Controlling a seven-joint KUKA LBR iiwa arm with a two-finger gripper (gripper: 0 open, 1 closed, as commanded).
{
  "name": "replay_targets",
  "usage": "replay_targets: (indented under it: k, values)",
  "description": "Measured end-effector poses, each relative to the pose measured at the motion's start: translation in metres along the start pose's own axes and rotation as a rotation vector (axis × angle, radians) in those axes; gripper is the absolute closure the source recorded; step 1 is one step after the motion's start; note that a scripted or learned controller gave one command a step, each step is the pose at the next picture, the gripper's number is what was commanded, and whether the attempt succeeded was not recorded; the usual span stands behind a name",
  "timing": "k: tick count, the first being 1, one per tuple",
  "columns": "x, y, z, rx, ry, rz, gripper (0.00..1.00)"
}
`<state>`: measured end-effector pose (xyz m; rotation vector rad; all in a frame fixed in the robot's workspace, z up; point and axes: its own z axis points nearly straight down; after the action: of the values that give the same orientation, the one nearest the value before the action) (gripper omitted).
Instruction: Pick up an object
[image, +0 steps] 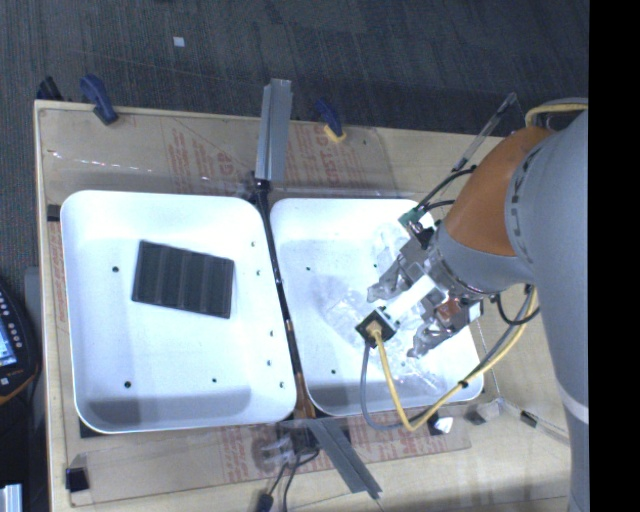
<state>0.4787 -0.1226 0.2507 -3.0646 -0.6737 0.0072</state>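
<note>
A dark grey ribbed rectangular pad (184, 279) lies flat in the left bin (90, 215), toward its far left part. In the right bin (300, 225) lie crumpled clear plastic pieces (343, 300), hard to tell apart against the white floor. My gripper (403, 312) hangs low over the right half of that bin, right beside or on the clear plastic. The wrist and its cables hide what lies beneath it.
A grey metal bar (274, 130) stands at the back between the bins, with blue clamps (99, 98) on the bench's far edge. A yellow cable (400, 400) loops from the wrist over the right bin's front rim. The grey and orange arm (520, 210) covers the bin's right side.
</note>
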Motion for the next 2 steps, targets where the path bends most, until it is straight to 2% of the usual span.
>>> replay_targets:
  k: [1,2]
  values:
    - [-0.028,0.079,-0.017,-0.003,0.002,-0.187,0.00]
    - [0.040,0.114,-0.007,0.000,0.000,-0.106,0.00]
